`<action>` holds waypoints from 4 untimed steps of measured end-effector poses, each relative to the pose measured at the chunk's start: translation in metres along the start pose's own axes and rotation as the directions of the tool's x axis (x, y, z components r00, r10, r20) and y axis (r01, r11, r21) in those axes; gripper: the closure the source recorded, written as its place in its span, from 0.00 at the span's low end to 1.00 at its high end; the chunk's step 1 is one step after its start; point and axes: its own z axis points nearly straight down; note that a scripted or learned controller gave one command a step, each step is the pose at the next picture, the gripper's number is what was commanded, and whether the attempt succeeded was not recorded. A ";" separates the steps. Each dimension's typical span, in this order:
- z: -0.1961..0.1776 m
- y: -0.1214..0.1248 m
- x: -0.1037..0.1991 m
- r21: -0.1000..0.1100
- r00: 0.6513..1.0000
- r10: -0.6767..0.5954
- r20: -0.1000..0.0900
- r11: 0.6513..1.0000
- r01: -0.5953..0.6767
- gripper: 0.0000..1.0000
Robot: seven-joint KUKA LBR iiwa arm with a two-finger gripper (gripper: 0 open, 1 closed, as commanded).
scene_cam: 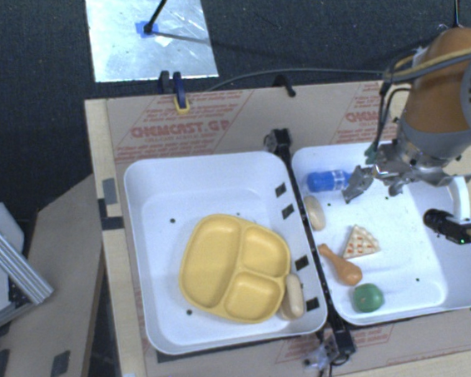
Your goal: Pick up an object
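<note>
The arm reaches in from the right over the right bin (467, 285), and its gripper (367, 180) hangs above the far part of that bin with the fingers spread apart and nothing between them. The step in hand looks like the approach: choosing a target and lining up over it, with no grasp made yet.

Several candidates lie in the right bin. A blue bottle (328, 180) lies on its side just left of the gripper, near the far wall. A small beige piece (314, 213) rests against the divider below it. Nearer the middle sits a pizza slice toy (361, 242), with an orange drumstick toy (342, 266) just beside it and a green ball (367, 298) near the front wall. The left bin (152, 234) holds a yellow divided tray (234, 267) and a pale bread-like piece (293, 295) at its near right corner.

The bottle is the closest pick. The next move probably calls for a short shift left, then a straight descent so the fingers straddle the bottle's narrow width rather than its length, before closing.
</note>
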 end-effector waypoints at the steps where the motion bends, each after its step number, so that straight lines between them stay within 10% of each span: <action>1: -0.007 0.003 0.000 -0.014 1.000 -0.002 0.001 1.000 0.002 0.00; 3: 0.106 0.008 -0.002 -0.009 1.000 0.000 0.000 1.000 0.000 0.00; 4: 0.092 0.009 -0.002 -0.015 1.000 -0.001 0.002 1.000 0.001 1.00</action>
